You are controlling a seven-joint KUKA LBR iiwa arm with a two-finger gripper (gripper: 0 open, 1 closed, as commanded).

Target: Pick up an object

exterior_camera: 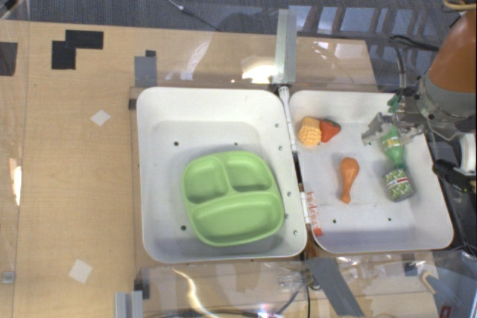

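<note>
Reaching: the arm (455, 63) comes in from the right edge, its orange band above the right bin's far right corner, wrist angled down toward the bin floor.
Gripper (389, 132): low over the right bin (373, 231), at its right side, metal parts spread just above a green bottle.
Fingers: cannot tell whether they are apart or pressed together; the bottle hides their tips.
Bottle (393, 147): lying right under the gripper, touching or nearly touching it; a grasp cannot be confirmed.
Jar (399, 185): green, with a label, just nearer the camera than the bottle.
Drumstick (348, 176): orange, left of the jar, near the bin's middle.
Corn (310, 132): yellow, at the bin's far left, touching a red piece (329, 129).
Left bin (160, 123): holds a green divided tray (232, 197).
</note>
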